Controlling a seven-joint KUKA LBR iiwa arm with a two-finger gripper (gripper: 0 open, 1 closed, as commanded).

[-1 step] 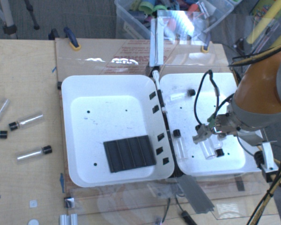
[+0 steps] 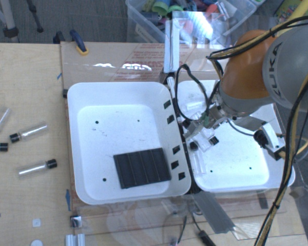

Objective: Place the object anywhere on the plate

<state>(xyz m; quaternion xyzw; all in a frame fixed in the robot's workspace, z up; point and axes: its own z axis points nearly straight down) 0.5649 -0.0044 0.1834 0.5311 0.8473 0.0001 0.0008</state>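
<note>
claw (image 2: 197, 135): low over right bin's left part, near the divider; cannot tell its state, cables and clutter hide it
arm (image 2: 256, 70): grey, orange band, reaches in from right, above right bin
right bin (image 2: 246, 176): white, shallow, touching left bin
left bin (image 2: 92, 106): white, holds dark plate
plate (image 2: 141, 167): black ribbed slab, flat, front-right of left bin floor
object: cannot tell which item it is
bench (image 2: 25, 86): 3 vials (image 2: 28, 132) lying left of bins
</note>
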